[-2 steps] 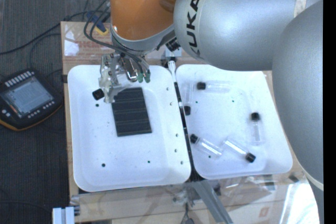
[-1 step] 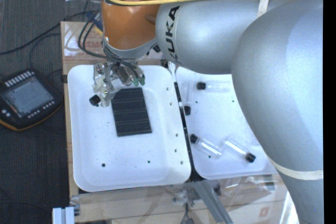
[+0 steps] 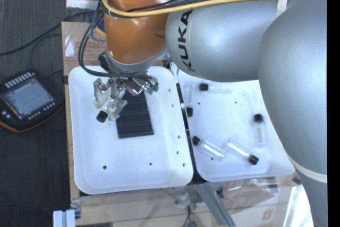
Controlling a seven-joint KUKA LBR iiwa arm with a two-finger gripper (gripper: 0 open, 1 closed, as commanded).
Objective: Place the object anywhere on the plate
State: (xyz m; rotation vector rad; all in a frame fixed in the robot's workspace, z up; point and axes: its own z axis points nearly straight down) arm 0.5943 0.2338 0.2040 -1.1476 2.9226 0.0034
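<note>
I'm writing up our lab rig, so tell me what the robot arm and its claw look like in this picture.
The arm is bulky, rounded and silver-grey, with black KUKA lettering on its side. Next comes a glossy orange dome-shaped segment. A yellow cable and black cables run along the arm and loop over the orange part. The claw is a small assembly of clear and metallic parts with a dark tip.

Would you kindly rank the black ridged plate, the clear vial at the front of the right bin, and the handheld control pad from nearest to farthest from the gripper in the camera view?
1. Black ridged plate: in the left bin, right beside the gripper.
2. Handheld control pad: on the floor, left of the bins.
3. Clear vial: front of the right bin, farthest across.
</note>
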